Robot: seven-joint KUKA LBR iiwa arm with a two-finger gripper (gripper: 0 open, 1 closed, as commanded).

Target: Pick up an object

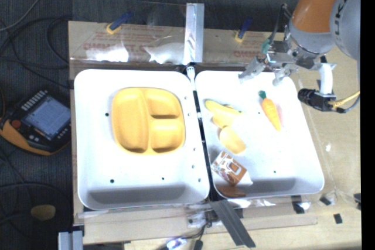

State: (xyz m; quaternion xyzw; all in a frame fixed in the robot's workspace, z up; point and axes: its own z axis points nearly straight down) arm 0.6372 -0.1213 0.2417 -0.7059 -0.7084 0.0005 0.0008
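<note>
The right bin (293, 173) holds a toy carrot (270, 112) with a green top, a yellow banana-like piece (221, 108), a pale yellow chunk (232, 140) and a small brown and white packet (229, 168). My gripper (265, 69) hangs over the bin's far edge, up and a little left of the carrot. Its two fingers stand spread apart with nothing between them.
The left bin (94, 173) bears a yellow divided tray (147, 120). A metal divider post (194, 32) stands between the bins at the back. Blue and yellow clamps (119, 21) sit on the rear board. A handheld pendant (38, 121) lies left of the bench.
</note>
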